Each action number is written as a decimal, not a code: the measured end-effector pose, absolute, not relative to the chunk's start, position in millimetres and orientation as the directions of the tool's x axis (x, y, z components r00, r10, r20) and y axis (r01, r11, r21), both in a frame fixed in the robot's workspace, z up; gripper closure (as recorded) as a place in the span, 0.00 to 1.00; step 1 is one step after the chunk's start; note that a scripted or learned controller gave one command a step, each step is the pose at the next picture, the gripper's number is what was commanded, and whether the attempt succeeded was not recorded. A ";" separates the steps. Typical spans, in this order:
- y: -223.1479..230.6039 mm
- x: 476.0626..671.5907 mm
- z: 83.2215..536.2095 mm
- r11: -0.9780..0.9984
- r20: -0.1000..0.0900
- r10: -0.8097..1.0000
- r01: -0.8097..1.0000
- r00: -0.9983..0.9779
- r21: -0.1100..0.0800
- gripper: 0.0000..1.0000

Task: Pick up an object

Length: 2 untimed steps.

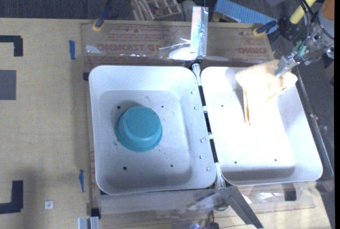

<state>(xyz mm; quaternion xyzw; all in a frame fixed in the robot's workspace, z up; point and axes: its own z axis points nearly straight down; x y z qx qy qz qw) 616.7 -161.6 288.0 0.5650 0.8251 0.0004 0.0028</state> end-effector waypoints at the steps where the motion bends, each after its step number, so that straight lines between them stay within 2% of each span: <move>1: -108.4 650.8 241.0 0.279 0.000 0.960 0.960 -0.279 -0.001 1.00; 2: -117.2 667.3 158.1 0.230 -0.001 0.973 0.973 -0.230 -0.001 1.00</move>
